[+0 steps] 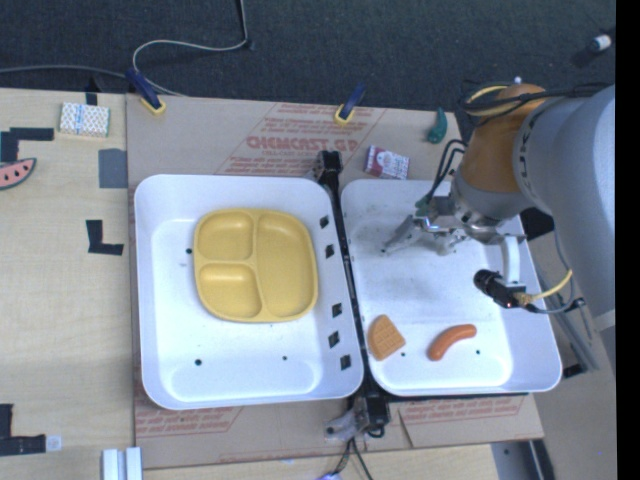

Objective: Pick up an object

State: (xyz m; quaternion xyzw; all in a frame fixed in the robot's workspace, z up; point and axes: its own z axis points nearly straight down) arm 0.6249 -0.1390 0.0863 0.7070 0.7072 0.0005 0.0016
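Over the right bin [520, 373], the pincer [398, 242] hangs open and holds nothing.
Below it lie a toast piece [385, 336] and a sausage [452, 341], well apart from it.

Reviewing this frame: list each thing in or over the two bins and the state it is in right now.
yellow divided plate: flat, right side up, in the left bin.
cracker: lying in the right bin, near its front edge, apart from the sausage.
sausage: lying in the right bin, untouched.
tool: low over the right bin's back half, nothing between its fingers.
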